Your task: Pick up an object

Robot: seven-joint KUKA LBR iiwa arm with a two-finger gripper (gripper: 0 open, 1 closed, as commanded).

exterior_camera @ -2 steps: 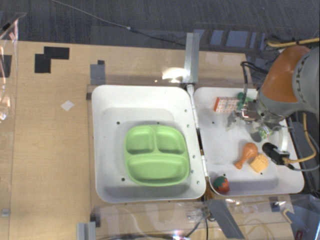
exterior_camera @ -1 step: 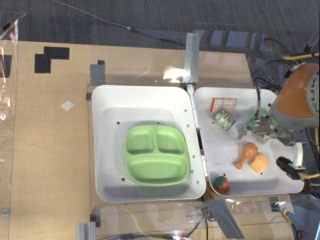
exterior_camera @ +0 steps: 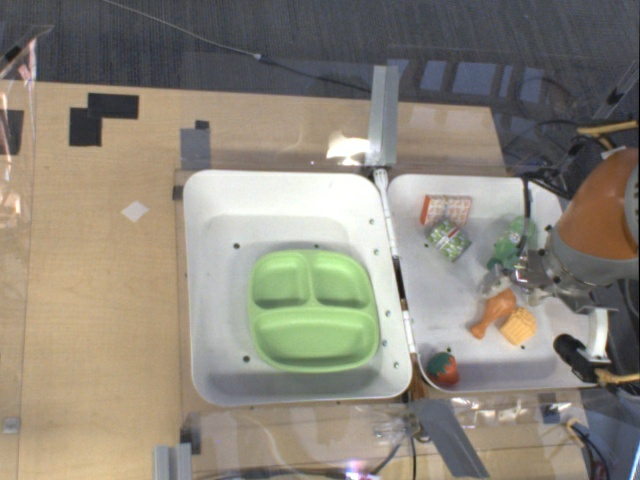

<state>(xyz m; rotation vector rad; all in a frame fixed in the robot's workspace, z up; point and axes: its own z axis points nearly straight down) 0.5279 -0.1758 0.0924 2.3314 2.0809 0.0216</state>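
Orange, drumstick-shaped toy (exterior_camera: 490, 314) is the likely target, lying tilted on the floor of the right bin (exterior_camera: 420, 268) toward its right side, its fat end just beside a yellow waffle-like block (exterior_camera: 518, 326); the two look to be touching or very nearly so. The gripper (exterior_camera: 517, 272) sits just above and to the right of the drumstick's upper end, near it, at the end of the arm (exterior_camera: 600, 230) that reaches in from the right; whether it is open or closed, or has anything, I cannot tell, that part is too small and cluttered. A green bottle-like toy (exterior_camera: 508, 240) stands just above the gripper, close enough to get bumped. To do the grasp well, my judgement: come straight down over the drumstick's narrow middle, close across its short width, keep clear of the yellow block so it is not pinched along with it, and lift vertically before any sideways move. Further out in the same bin: a green carton (exterior_camera: 448, 239) and a red-and-white box (exterior_camera: 446, 209) near the top, well apart from the gripper, and a red tomato-like ball (exterior_camera: 442, 368) at the lower left corner. The left bin (exterior_camera: 210, 268) holds a green divided plate (exterior_camera: 314, 309), not involved
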